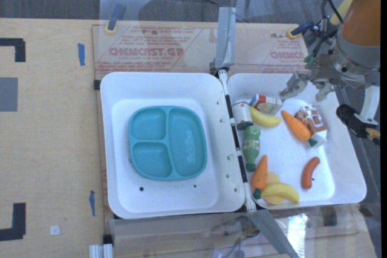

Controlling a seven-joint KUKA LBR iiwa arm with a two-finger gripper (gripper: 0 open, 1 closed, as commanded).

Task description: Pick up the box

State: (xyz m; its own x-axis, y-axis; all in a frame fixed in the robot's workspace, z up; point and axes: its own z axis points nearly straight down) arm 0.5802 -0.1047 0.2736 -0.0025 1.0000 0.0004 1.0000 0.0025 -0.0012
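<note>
Two white bins sit side by side on the bench: the left bin (115,93) carries one teal divided plate (167,142) with three compartments, lying at its middle, and the right bin (347,181) carries the loose items. Counted there: two bananas, one (264,118) near the bin's far left corner and one (281,193) at its near edge; two carrots, one (295,125) toward the far right and one (260,173) near the left wall; one sausage (309,171) toward the near right; one green bottle (251,146) lying along the left wall; one can (241,113) just beyond it; a small carton (265,101) with red and blue print at the far edge. The box (312,119), small, with white and red-brown print, lies toward the far right side of the right bin, touching the far carrot, which crowds its left side. The gripper (307,86) hangs above the far right corner of that bin with its fingers spread apart and nothing between them, clear of the box. Behind the bins a clear sheet (157,48) bears red lettering that seems to read "CHEMCAST GP". The print on the box and carton is too small to read.
</note>
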